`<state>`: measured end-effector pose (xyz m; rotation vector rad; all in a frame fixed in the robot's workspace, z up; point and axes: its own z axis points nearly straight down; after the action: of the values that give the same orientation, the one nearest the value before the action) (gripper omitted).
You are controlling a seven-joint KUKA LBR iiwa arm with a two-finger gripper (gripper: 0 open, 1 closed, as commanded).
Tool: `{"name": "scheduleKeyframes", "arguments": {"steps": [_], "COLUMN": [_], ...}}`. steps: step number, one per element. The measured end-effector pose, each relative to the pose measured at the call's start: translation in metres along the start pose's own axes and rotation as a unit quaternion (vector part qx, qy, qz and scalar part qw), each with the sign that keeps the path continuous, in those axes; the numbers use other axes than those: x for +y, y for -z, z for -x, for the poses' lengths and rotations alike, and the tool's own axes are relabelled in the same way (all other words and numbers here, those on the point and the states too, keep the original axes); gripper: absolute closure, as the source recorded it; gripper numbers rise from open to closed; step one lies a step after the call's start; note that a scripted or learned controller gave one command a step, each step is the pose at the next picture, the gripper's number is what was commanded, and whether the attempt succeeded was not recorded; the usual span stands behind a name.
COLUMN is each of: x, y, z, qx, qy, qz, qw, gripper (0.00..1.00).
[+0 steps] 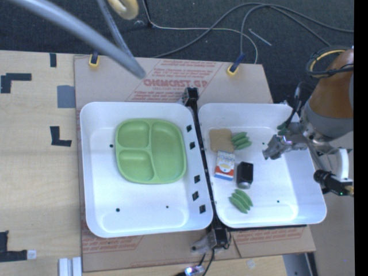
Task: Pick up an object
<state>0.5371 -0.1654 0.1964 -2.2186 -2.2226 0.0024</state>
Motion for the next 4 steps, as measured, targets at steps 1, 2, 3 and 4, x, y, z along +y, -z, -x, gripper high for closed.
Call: {"name": "scheduleKeyframes", "arguments": {"steps": [1,2,3,4], "x": [0.001,0.014,0.03,0.038], "y": [0.019,0.024,0.025,0.015], "z": [0.0,-0.045,-0.088,-0.134], "qx": [0.001,0.001,0.001,0.0], "qy": [0.0,0.002,0.003,0.002], "qz": [-0.001,-0.002,-0.002,-0.003], "qw": [1.0,1.0,1.0,1.0], "gripper": [1.0,1.0,1.0,1.0]}}
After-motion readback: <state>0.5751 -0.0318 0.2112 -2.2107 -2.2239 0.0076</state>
